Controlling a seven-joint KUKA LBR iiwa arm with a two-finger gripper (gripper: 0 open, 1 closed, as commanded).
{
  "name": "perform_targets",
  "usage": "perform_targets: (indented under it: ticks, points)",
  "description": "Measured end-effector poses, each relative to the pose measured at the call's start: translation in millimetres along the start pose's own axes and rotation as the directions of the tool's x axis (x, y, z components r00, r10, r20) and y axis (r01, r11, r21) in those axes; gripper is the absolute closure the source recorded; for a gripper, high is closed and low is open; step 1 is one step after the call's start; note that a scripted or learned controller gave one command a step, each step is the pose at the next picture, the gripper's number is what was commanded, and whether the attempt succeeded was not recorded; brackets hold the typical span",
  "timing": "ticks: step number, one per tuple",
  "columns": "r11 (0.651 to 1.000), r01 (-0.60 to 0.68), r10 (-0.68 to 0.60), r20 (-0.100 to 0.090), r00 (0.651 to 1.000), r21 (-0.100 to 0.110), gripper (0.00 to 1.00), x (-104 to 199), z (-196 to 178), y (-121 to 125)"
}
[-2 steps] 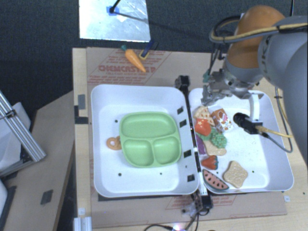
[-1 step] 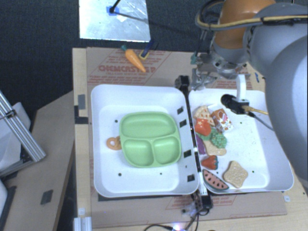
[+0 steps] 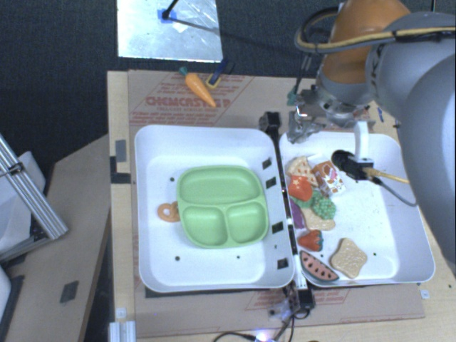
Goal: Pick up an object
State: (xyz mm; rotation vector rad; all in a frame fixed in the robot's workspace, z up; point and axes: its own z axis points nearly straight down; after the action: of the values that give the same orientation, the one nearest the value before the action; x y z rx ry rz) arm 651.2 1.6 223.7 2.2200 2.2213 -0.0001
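The green tray (image 3: 219, 206) hides part of the small pretzel (image 3: 168, 212) at its left, while right of it the piled toy foods (image 3: 313, 191) overlap too closely to tell apart.

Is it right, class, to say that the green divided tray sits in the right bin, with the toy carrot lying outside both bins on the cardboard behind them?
Not quite. The camera view shows the green divided tray in the left bin, not the right bin. The rest stands: the toy carrot lies outside both bins on the cardboard behind them.
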Motion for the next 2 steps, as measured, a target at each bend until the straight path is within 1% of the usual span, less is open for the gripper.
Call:
perform_targets:
  ticks: [1,2]
  points:
    - [1.000,0.004,-0.004,0.000,1.000,-0.003,1.00,9.0,0.4,11.5]
    - [1.000,0.004,-0.004,0.000,1.000,-0.002,1.00,7.6,-6.4,9.1]
